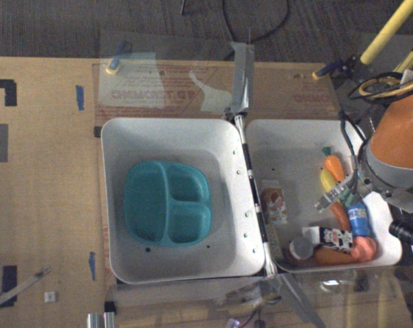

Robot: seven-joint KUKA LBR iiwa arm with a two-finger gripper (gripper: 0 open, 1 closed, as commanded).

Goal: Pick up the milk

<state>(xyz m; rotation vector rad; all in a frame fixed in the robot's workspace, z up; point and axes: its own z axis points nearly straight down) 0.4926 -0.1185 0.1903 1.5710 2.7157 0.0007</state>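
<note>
Approach step. End effector (pixel 336 198) hovers low in the right bin (pixel 292 142), near its right wall, above the carrot (pixel 334 167) and blue bottle (pixel 357 220); grip state: cannot tell. Milk carton (pixel 335 238), cow-patterned, lies on its side by the bin's front edge, not grasped. Next move, I judge: shift toward the front edge and descend on the carton.

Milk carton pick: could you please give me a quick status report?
Pincer low over right bin, grip unclear. Milk carton lying at near wall, not held. Blue bottle and orange toy crowd it.
</note>
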